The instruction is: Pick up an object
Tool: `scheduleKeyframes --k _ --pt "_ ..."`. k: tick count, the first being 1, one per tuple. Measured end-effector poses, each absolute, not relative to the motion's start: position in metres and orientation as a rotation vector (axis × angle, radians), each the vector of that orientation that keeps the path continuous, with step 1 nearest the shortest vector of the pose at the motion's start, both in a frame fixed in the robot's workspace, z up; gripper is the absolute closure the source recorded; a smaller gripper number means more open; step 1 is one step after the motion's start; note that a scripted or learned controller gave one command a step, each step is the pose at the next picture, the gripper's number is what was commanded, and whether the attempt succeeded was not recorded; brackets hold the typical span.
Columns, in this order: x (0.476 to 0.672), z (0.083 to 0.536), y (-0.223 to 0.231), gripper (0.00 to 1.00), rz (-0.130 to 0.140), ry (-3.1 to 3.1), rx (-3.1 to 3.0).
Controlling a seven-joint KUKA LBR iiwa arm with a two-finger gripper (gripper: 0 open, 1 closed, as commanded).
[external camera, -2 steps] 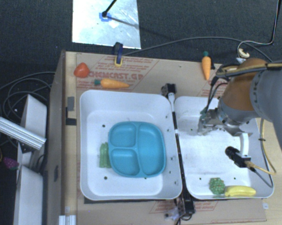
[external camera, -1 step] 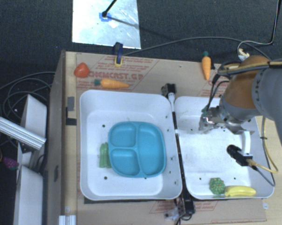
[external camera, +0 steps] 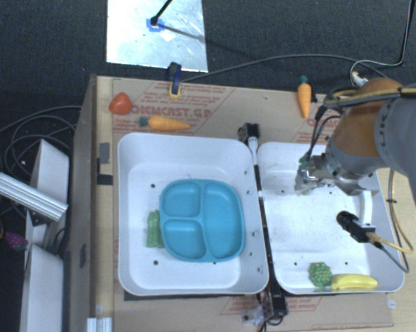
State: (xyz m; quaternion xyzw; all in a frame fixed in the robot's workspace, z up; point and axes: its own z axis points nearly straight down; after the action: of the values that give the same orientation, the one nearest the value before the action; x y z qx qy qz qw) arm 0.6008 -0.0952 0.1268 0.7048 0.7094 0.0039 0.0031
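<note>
You are looking down on a tabletop [external camera: 217, 104] covered in printed cardboard, with two white bins side by side. The left bin [external camera: 134, 193] holds a blue divided plate [external camera: 202, 220] that takes up most of its floor, and a green toy piece [external camera: 153, 230] lies against the plate's left edge. On the cardboard beyond the bins you see an orange-red toy [external camera: 120, 104] at the far left, a carrot [external camera: 168, 124] lying flat just beside it, and a second carrot [external camera: 304, 99] standing far of the right bin. A blue clamp [external camera: 174, 76] sits at the tabletop's far edge, and a silvery sheet [external camera: 159, 29] lies on the dark floor beyond.

The arm [external camera: 364, 134] reaches in from the right and hangs over the far part of the right bin [external camera: 288, 231], near the divider between the bins. You cannot tell whether the jaws are spread or pressed together, and nothing shows between them.

The things you could pick in this bin lie well apart from the jaws, at the near edge: a knobbly green broccoli piece [external camera: 319, 274] and a yellow banana [external camera: 355, 282] lying flat, just to its right and touching or nearly touching it. Nothing stands on the white floor between them and the jaws.
</note>
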Motion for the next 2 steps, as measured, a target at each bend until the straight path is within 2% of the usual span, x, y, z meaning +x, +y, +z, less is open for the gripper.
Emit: scheduleKeyframes --k 2 --pt "0.602 0.148 -0.094 1.00 0.020 2.226 2.206"
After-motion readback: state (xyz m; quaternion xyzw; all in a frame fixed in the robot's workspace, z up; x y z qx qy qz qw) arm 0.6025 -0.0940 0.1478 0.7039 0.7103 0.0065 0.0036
